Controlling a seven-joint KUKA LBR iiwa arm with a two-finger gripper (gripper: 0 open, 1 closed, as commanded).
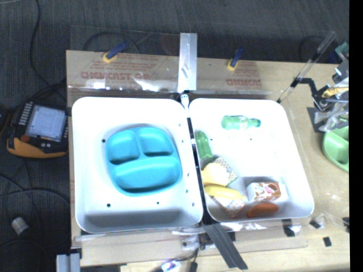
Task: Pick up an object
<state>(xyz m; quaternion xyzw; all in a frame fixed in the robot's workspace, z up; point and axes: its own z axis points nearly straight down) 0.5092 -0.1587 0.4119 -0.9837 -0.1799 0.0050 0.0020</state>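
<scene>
Red-orange sausage-like piece [262,209] lies closest to the camera, against the 6 o'clock wall of the right bin [295,152]. A small printed carton [264,191] touches it at its 12 o'clock side. At the carton's 9 o'clock is a yellow banana [225,193], and a pale yellow piece [211,174] sits just past the banana at 11 o'clock, with a small patterned item [228,165] touching it. A green cucumber-like piece [203,145] lies along the bin's 9 o'clock wall, hard against the divider. A clear green bottle [241,122] rests on its side alone near the 12 o'clock wall, well apart from the cluster.

The pickable things crowd the right bin's 6 to 9 o'clock part, touching one another and the walls. The bin's floor from 1 to 4 o'clock is open white.

The left bin [85,112] carries a blue divided tray [144,158] in its middle, with bare floor all round it.

On the tabletop [317,177], at 3 o'clock of the right bin, stand a green bowl [337,146] and a tangle of metal fittings [333,95]. Two clamps [115,51] [235,59] pin a clear sheet along the 12 o'clock edge, either side of a metal strip [188,61]. A handheld screen unit [41,126] lies on the floor at 9 o'clock.

How far open the tool is, or whether it has hold of anything, I cannot tell.
</scene>
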